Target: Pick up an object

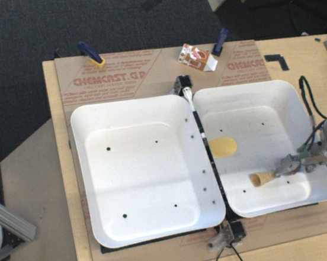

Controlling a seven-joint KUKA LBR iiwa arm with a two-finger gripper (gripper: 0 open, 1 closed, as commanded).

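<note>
Cardboard-topped bench (red lettering) bears two white bins; dark carpet beyond.

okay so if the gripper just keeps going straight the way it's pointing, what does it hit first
Probably the small tan object, lying just ahead of the gripper in the right bin. The yellow disc sits off that line. Height above the floor is unclear.

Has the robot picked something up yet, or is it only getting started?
Partly there. Done: the claw has reached low into the right bin, beside a small tan piece. In hand: it is lining up on that piece, though I cannot tell whether it grips it. Left: lifting it, since the piece lies on the bin floor. The yellow disc lies untouched near the divider.
</note>
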